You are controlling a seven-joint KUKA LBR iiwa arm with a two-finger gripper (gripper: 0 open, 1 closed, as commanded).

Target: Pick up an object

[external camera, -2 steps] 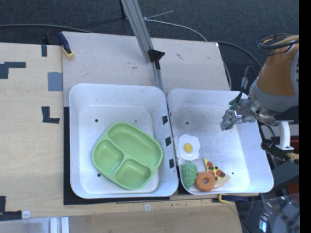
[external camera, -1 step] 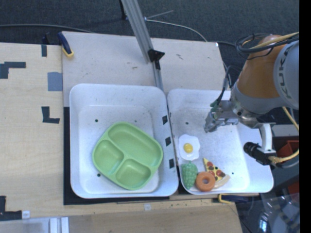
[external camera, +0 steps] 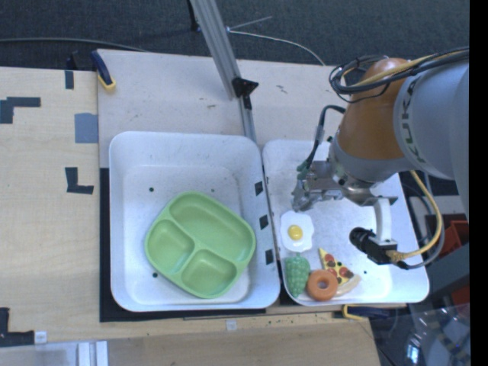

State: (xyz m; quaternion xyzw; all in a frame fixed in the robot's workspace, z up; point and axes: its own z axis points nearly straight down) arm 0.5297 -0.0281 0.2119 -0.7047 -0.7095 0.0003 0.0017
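White right bin (external camera: 404, 284), fried egg (external camera: 296, 232) just below gripper (external camera: 303, 197), grip state unclear

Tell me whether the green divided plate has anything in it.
Empty. The green plate lies flat in the left bin; all three compartments show bare green.

Green plate (external camera: 200, 244), orange doughnut (external camera: 322, 284)

We see the grey arm (external camera: 427, 120) reach in from the right, its gripper (external camera: 305, 193) pointing down at mid-frame.
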